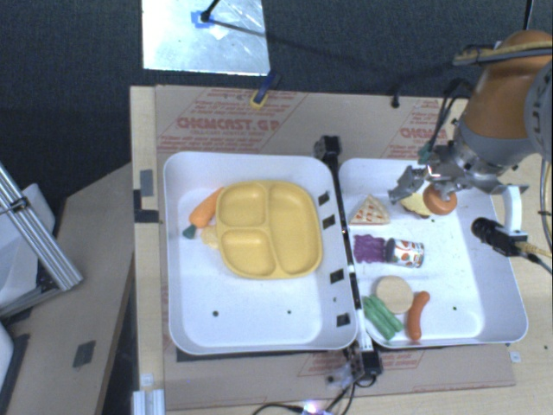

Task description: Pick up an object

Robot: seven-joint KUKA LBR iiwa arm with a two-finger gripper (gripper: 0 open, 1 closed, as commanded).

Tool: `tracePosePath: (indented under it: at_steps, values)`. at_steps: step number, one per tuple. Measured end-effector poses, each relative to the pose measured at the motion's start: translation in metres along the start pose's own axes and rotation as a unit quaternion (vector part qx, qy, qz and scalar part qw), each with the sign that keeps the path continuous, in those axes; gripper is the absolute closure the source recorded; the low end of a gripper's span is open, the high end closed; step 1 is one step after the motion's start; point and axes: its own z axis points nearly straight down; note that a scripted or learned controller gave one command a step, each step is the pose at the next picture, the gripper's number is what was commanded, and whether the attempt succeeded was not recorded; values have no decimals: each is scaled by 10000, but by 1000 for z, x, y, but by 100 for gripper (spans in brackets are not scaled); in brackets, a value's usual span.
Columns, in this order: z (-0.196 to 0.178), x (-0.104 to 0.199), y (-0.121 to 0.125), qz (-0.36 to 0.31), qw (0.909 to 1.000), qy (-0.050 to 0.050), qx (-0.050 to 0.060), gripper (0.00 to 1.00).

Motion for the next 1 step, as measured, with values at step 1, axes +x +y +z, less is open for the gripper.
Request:
tracePosePath:
  at_steps: [1]
  values:
    - [50, 10, 3, -10, 10000, 2, 1, 0]
